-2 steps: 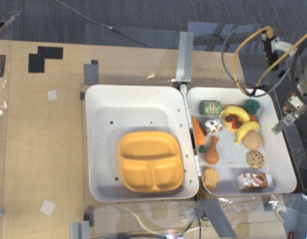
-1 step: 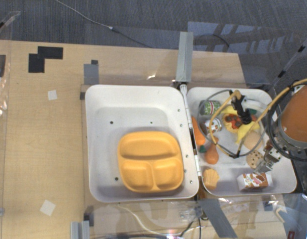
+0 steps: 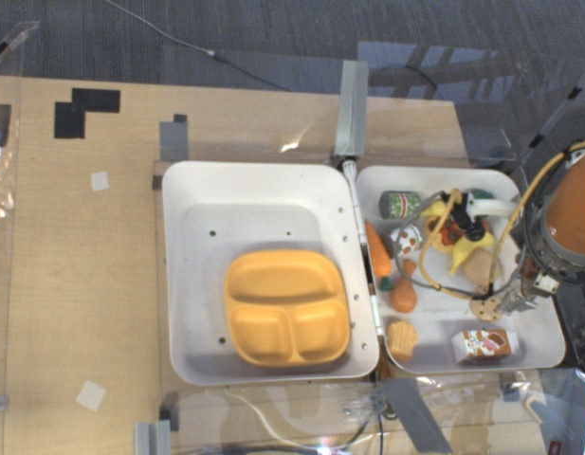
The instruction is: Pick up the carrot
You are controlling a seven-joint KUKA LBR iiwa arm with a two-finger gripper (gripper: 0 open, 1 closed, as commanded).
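Carrot (image 3: 377,251) at right bin's (image 3: 556,349) left wall — gripper (image 3: 508,299) well apart, rightward — grip state unreadable.

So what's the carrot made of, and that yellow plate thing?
The carrot looks like toy plastic: even orange, smooth, slightly shiny, though soft rubber is possible. The yellow plate also looks like moulded plastic, matte to satin, with rounded dividers forming three compartments and one uniform colour.

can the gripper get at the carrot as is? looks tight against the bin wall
Probably, but tight. The carrot lies along the left wall of the right bin, so one side has little room. Its top looks free. An orange ball sits by its lower end, a small can above.
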